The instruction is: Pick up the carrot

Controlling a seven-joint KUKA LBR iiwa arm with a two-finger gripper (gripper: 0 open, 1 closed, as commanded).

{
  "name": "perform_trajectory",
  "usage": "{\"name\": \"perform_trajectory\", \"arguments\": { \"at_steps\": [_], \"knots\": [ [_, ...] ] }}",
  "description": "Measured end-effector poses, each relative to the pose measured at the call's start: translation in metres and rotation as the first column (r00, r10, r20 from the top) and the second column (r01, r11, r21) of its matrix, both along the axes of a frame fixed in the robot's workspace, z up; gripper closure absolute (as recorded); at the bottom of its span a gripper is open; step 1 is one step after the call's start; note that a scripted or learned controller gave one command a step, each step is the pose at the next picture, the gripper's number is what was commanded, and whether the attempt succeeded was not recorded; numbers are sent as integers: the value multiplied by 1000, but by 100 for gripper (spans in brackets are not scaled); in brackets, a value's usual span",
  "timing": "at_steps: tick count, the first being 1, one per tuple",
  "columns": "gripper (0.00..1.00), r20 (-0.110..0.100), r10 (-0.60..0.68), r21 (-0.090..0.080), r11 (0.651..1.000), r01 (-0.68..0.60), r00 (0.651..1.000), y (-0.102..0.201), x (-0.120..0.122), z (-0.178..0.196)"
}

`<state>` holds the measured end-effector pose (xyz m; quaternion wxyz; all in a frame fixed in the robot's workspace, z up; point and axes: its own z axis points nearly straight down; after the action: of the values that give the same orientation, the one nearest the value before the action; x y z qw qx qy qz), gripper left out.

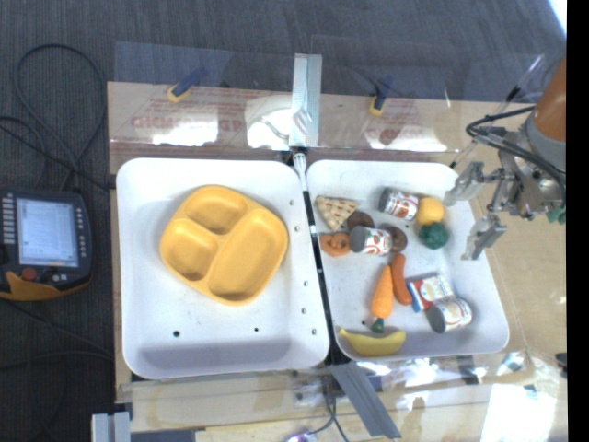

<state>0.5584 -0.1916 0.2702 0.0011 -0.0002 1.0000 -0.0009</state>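
Two open, empty fingers spread on my gripper (480, 212) at the right bin (497, 334)'s outer rim suit an approach, since the carrot (384, 293) lies mid-bin, crowded beside a sausage (401, 279) and cans.

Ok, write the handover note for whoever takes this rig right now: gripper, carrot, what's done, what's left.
Gripper: two grey fingers spread open, holding nothing, hovering over the right edge of the right white bin.
Orange toy carrot with green top: lying in the right bin's lower middle, leaning against a red-orange sausage-shaped piece, just above the yellow banana, left of two small cans.
Left white bin: holds a yellow three-compartment plastic plate.
Done: nothing yet, carrot untouched.
Left: move over the carrot, descend, grasp, lift.
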Motion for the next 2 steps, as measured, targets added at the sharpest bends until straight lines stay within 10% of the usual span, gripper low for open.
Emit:
{"name": "perform_trajectory", "arguments": {
  "at_steps": [2],
  "knots": [
    [0,4,156,-2,988,-156,988,75,-43,-174]
  ]
}}
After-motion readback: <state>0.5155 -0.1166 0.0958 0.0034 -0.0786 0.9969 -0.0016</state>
